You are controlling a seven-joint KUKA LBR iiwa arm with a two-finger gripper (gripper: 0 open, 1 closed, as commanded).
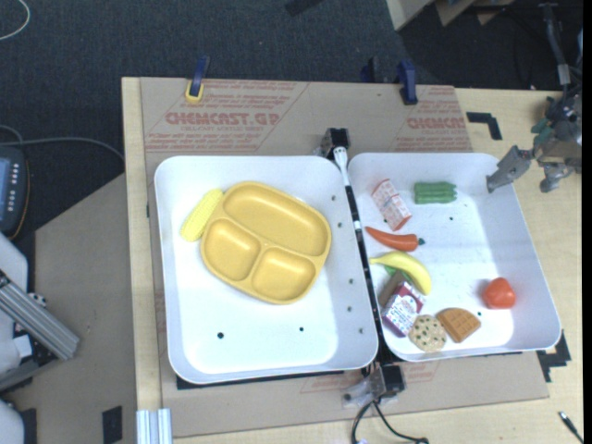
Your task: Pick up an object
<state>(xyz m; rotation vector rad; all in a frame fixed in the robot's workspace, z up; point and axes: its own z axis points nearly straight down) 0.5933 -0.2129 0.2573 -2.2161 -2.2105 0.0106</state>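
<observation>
Closest to the camera, along the near wall of the right bin, lie a round cookie and a brown waffle-like piece, touching or nearly so, with a dark red packet just to their left. Behind the packet sits a banana, then a red chili pepper, and farther back a small red-and-white carton beside a green vegetable. A red tomato rests alone toward the bin's right side. The left bin carries a yellow divided plate, with a yellow corn cob pressed against the plate's left edge. Both bins sit on a tabletop covered in printed brown board. The hand hangs at the right bin's far right corner, over or just beyond its rim, well apart from every object. Its two fingers appear spread, with nothing between them. Judging from this, the pick has hardly begun: no object is lifted, none is touched, and every item lies flat in its bin. What is left is nearly everything, namely choosing a target, bringing the hand down over it, closing on it and raising it. The green vegetable and the tomato look the nearest candidates to the hand.
</observation>
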